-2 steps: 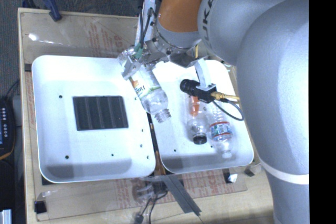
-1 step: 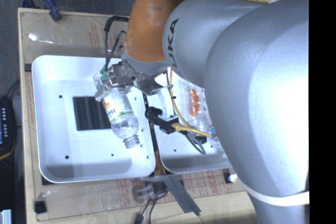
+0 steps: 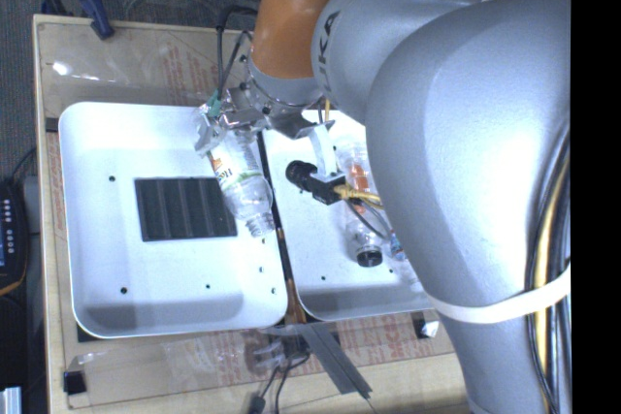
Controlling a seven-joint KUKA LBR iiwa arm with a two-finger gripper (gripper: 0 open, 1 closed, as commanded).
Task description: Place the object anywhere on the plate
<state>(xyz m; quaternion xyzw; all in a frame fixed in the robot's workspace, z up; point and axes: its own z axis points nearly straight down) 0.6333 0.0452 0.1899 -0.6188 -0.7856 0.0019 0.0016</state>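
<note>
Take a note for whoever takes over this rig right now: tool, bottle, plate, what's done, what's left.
The tool is above the left bin, at the upper end of the clear bottle; whether it grips can't be told.
The clear bottle slants along that bin's right edge, beside the dark ribbed plate, not on it.
Done: nothing placed yet.
Left: get the bottle onto the plate.

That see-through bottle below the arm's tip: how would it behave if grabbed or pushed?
The clear bottle looks empty and thin-walled, so it is probably light and easy to squash. Its round body would likely roll if nudged. Glossy plastic may slip.
</note>
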